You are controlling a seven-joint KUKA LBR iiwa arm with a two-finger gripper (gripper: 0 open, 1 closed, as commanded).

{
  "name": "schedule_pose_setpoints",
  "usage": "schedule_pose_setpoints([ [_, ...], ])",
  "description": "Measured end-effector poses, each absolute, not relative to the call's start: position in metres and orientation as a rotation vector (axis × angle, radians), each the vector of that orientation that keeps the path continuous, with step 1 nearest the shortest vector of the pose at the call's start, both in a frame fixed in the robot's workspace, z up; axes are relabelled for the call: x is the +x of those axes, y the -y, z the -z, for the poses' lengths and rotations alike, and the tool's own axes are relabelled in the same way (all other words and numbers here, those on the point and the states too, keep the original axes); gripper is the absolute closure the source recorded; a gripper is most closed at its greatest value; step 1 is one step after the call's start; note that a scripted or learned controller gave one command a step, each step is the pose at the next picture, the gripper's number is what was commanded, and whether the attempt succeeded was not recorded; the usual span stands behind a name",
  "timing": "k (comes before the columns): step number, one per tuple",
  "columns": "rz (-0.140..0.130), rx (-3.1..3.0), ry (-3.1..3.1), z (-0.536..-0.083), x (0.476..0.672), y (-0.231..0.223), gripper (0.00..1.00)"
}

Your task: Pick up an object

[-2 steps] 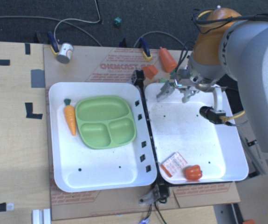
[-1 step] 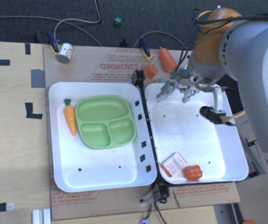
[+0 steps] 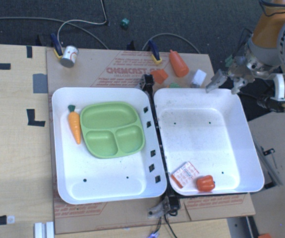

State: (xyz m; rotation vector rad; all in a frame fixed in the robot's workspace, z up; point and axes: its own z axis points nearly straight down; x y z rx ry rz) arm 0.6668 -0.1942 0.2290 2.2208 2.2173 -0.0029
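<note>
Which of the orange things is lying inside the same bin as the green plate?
The carrot, lying just left of the green plate in the left bin. The orange-red piece lies in the right bin.

Two bins sit side by side on the bench. In the left bin (image 3: 63, 182), a divided plate (image 3: 112, 129) lies toward the back, with a toy carrot (image 3: 74, 125) just beside its left edge. In the right bin (image 3: 206, 133), a small packet (image 3: 184, 174), possibly a card, lies near the front edge, with a toy pepper (image 3: 205, 183) just to its right.
</note>
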Motion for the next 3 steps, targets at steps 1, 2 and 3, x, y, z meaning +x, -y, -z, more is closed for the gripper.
schedule_pose_setpoints([
  [1,0.004,2.223,-2.224,-0.188,0.555,0.177,0.0],
  [2,0.002,2.22,-2.225,-0.16,0.662,0.153,0.0],
  [3,-0.001,2.219,-2.223,-0.086,0.63,0.109,0.0],
])
